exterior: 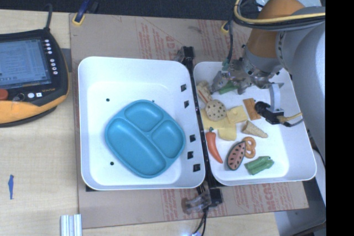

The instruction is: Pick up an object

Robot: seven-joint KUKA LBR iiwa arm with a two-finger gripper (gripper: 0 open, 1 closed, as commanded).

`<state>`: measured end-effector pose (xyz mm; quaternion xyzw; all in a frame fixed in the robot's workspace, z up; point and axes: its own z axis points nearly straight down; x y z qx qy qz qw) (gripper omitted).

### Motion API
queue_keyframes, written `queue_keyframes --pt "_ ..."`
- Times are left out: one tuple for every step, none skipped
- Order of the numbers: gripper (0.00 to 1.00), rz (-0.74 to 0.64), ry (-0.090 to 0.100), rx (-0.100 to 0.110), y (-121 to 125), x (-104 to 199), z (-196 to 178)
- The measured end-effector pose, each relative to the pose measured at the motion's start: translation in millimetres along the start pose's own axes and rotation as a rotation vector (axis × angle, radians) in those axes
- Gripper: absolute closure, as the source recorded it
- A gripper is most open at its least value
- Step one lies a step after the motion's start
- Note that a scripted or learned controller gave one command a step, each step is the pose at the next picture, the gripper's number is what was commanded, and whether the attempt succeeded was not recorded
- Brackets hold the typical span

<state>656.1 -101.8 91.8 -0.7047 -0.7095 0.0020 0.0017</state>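
Observation:
My gripper (235, 81) hangs low over the back of the right bin (296, 166), under the orange-banded wrist. Its state is hidden by the wrist hardware. Just below it lie toy foods: a round brown cookie (215, 110), yellow cheese pieces (231, 121), an orange cracker (251, 108), a pretzel (249, 145), a red chili pepper (213, 146), a watermelon slice (236, 155) and a green vegetable (259, 164). A pale piece (203, 91) sits beside the gripper at the bin's back left.
The left bin (94, 80) holds a blue divided plate (145, 137). A teach pendant (27, 77) lies on the bench at the far left. The grey arm (304, 58) covers the right bin's back right corner. Clamps (188, 53) join the bins.

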Motion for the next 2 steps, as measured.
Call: queue_keyframes --pt "0.00 0.005 0.001 0.005 -86 -9 0" --pt "1.00 0.002 -0.002 -0.002 -81 -10 -11"
